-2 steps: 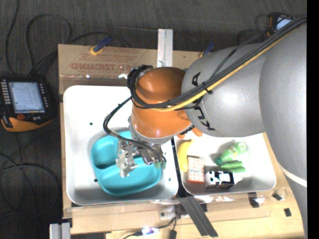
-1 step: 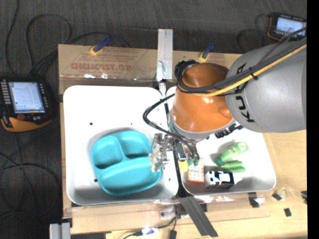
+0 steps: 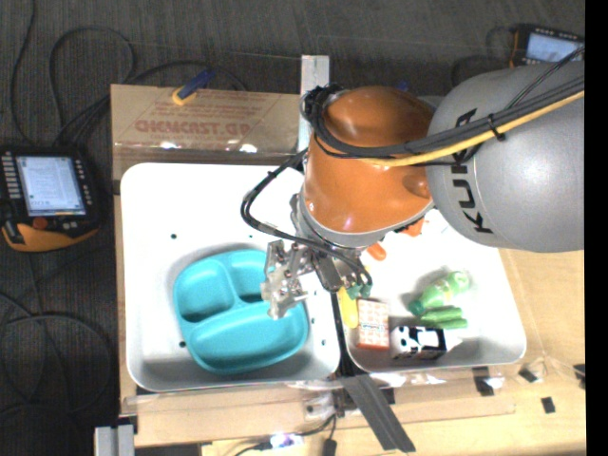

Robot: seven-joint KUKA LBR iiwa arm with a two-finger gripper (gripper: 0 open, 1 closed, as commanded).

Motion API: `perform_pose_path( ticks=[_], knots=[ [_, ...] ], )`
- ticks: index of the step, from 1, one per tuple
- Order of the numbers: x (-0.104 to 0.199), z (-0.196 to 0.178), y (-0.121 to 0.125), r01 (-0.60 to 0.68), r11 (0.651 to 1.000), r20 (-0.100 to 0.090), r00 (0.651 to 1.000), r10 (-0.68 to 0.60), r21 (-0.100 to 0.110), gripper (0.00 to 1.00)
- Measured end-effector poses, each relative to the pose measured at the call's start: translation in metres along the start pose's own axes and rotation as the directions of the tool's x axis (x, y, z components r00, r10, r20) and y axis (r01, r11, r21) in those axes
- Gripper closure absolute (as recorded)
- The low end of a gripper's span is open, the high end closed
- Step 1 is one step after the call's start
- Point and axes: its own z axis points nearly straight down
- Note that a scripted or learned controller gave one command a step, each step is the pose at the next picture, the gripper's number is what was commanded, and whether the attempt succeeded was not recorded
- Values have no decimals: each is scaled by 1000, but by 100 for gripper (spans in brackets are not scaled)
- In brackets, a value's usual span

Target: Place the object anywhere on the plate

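The gripper (image 3: 282, 288) is hanging over the right edge of the blue plate (image 3: 228, 316) in the left bin (image 3: 152, 255), its jaws hard to read, while the green toy (image 3: 439, 302), box (image 3: 372, 323) and cow (image 3: 418, 342) are lying in the right bin (image 3: 503, 331).

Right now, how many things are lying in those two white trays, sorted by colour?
Blue: 1, the divided plate in the left bin
Green: 2, a pale green toy and a darker green toy in the right bin
Orange and white: 1, a small box
Black and white: 1, a small block
Total: 5 that I can make out; the arm hides part of the right bin.
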Motion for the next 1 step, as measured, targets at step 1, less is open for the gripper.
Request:
perform_pose_path(
  ticks=[1],
  knots=[
    [0,0,0,0,1000,0,1000,0,0,0]
  ],
)
